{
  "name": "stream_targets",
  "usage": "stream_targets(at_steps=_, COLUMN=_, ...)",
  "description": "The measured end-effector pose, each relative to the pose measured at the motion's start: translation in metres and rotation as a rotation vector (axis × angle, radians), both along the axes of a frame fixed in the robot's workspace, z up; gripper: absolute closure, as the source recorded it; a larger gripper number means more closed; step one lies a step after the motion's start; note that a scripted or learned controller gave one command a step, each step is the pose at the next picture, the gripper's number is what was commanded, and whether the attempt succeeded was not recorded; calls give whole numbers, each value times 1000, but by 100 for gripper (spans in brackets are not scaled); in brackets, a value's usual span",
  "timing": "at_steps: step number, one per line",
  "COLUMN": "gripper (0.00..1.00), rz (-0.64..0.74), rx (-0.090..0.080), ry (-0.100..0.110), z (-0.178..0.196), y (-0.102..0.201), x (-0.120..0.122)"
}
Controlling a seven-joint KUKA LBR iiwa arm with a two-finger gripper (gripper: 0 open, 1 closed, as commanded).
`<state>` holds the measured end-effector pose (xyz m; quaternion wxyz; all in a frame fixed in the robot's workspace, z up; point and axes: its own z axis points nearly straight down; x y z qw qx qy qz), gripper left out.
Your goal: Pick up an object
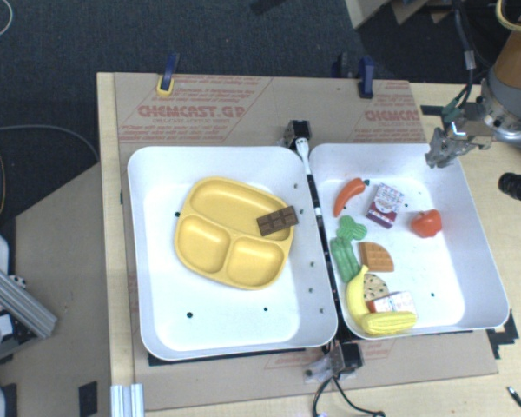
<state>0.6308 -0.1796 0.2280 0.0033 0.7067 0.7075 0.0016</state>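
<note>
Over the right bin's [478, 233] far corner, the tool's [440, 153] grip can't be told.

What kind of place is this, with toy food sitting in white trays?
Probably a robotics lab test bench. Two shallow white bins sit on a clamped board, one holding a yellow divided plastic plate, the other toy food such as a red plastic tomato, with a grey robot arm's hand nearby.

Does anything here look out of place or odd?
One thing: a brown chocolate bar lies tilted across the right rim of the yellow divided plate in the left bin, half on, half off, not inside a compartment.
</note>
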Motion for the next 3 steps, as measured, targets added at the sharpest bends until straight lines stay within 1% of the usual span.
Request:
stream_targets(at_steps=1, gripper=100, rz=5, rx=5, ry=9, z=-11, y=56, x=-7)
stream_targets(at_steps=2, gripper=100, rz=5, rx=5, ry=10, z=-12, y=110, x=-25)
stream_targets(at_steps=3, gripper=100, rz=2, rx=3, ry=4, z=1, y=130, x=-22)
